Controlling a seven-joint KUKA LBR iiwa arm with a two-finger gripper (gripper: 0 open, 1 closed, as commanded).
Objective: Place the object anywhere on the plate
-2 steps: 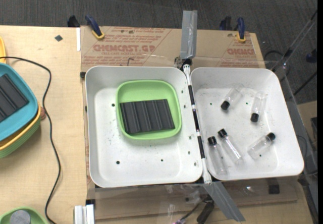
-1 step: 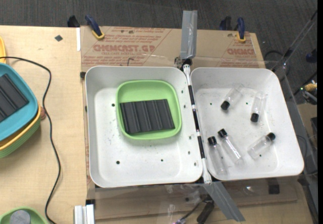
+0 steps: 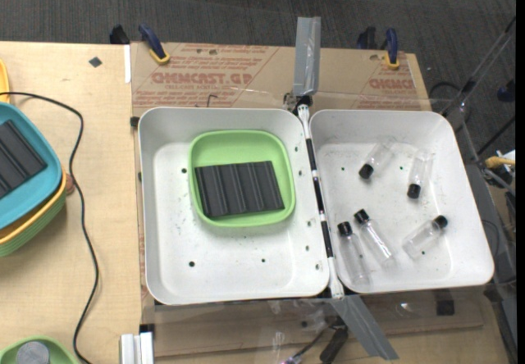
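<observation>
The clear vials are the hardest things to make out: their glass all but melts into the white floor of the right bin (image 3: 459, 272), and mostly their black caps give them away. Five lie scattered there, all on their sides. One vial (image 3: 373, 160) rests near the bin's far edge, toward its left side, cap pointing toward the near left. A second vial (image 3: 418, 174) lies just right of it, cap toward the near edge. Two more vials (image 3: 365, 231) sit close together near the bin's left wall, about midway to the near edge, and whether they touch cannot be told. The fifth vial (image 3: 426, 235) lies toward the near right corner, cap up at its far right end.

The green plate (image 3: 242, 149) sits in the left bin (image 3: 164, 272), toward its far edge and close to the wall shared with the right bin. A dark ribbed mat (image 3: 239, 188) covers most of the plate's floor, leaving the rim bare. No vial lies on the plate.

No arm or fingers appear over the bins, so their state cannot be told.

A printed cardboard sheet (image 3: 271, 75) lies under the bins' far edges, pinned by a blue-and-yellow clamp (image 3: 153, 43) at each far corner. On the desk (image 3: 66, 272) at the left, a stack of teal and yellow trays (image 3: 25, 182) is cut off by the frame, and a black cable (image 3: 86, 215) runs down past it. A grey-green object at the near left corner is cropped too far to identify.
</observation>
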